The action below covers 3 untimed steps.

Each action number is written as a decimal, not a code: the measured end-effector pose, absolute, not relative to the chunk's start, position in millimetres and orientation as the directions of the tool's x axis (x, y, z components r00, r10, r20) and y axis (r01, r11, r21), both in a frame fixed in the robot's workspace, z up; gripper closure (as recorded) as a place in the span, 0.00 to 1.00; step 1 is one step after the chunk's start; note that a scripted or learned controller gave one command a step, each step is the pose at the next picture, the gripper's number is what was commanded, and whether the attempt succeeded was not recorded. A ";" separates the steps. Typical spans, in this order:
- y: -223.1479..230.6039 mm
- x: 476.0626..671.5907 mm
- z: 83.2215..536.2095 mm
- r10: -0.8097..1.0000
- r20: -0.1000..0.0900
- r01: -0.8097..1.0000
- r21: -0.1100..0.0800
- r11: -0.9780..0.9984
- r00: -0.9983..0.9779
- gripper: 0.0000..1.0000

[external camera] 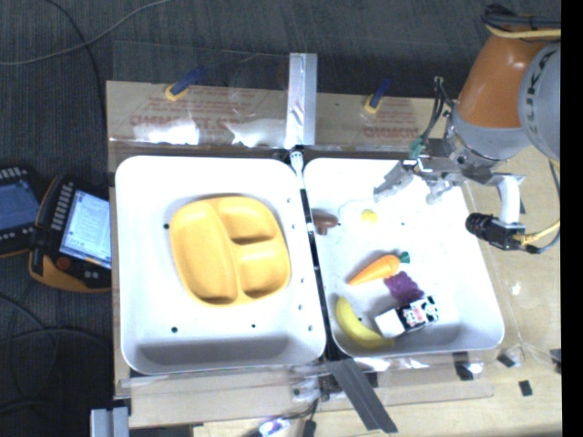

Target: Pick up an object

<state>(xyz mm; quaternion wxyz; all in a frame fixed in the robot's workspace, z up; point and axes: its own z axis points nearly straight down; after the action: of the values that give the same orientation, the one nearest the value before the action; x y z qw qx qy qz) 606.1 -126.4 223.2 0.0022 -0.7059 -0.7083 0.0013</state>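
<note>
Several small things crowd the right bin's (474, 244) near corner: carrot (375, 269), banana (353, 324), purple toy (403, 287). Nothing is grasped; the gripper (416, 182) hangs spread wide above the far side, near a small yellow piece (368, 215). Judging by this, approach is underway; next comes descent onto one item, with open floor around the yellow piece.

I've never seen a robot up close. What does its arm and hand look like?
The arm is rounded and grey, with an orange band above the wrist. Its gripper is small, metallic, with two thin pale fingers. A black cylinder with cables hangs beside it.
</note>
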 end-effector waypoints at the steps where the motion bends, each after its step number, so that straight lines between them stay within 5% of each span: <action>1: -151.0 528.0 92.3 0.994 0.000 0.994 0.003 0.108 -0.108 0.00; 2: -150.5 528.9 99.8 0.994 0.002 0.994 0.002 0.107 -0.107 1.00; 3: -144.0 626.9 249.3 0.999 -0.003 0.999 -0.004 0.048 -0.048 1.00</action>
<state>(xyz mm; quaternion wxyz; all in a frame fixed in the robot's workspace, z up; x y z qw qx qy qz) 626.9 -144.0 249.3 0.0004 -0.6900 -0.7238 0.0025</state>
